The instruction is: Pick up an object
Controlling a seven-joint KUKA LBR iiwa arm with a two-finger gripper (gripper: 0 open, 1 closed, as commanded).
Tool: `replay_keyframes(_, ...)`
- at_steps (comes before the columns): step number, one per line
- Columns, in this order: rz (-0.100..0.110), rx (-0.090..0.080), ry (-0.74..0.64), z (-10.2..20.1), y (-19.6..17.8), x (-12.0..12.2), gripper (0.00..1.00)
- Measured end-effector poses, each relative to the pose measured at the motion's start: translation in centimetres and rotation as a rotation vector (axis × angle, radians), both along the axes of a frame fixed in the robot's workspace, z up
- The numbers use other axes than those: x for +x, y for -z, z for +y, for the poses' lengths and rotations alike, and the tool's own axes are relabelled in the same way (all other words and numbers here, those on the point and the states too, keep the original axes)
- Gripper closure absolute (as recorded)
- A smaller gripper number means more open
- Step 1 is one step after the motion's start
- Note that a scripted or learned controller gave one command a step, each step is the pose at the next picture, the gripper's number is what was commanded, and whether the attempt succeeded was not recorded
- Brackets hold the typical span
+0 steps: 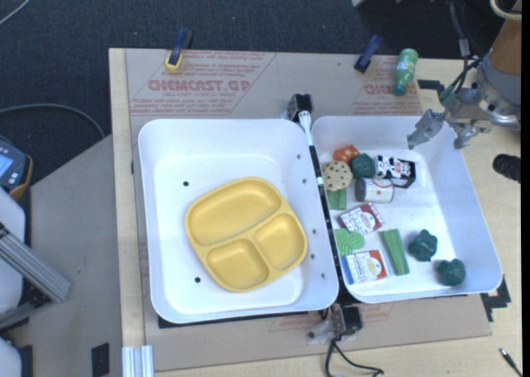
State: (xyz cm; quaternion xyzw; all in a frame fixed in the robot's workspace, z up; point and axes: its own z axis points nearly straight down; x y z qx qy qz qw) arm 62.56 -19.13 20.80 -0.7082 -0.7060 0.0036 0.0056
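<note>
The gripper (441, 128) hangs at the upper right of the frame, over the top edge of the right bin (476, 201). Its fingers look spread apart with nothing between them. The things to pick lie lower and more to the left in this bin, close together: an orange piece (345, 154), a dark green piece (363, 166), a black and white toy (394, 169) and a tan disc (336, 175). I think the main risk is this crowding, because the fingers may push two things or close on none. The two green toys (424, 244) at the lower right stand more apart and seem easier. The yellow tray (246, 233) fills the left bin (161, 201) and looks too flat to grasp.
</note>
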Motion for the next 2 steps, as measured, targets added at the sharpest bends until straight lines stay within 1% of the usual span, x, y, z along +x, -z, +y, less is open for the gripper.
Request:
replay_keyframes(1, -0.014, -0.003, -0.003, 0.0, -0.8, 0.3, 0.00)
replay_keyframes(2, -0.006, -0.001, -0.004, -0.4, 4.9, 1.1, 0.00)
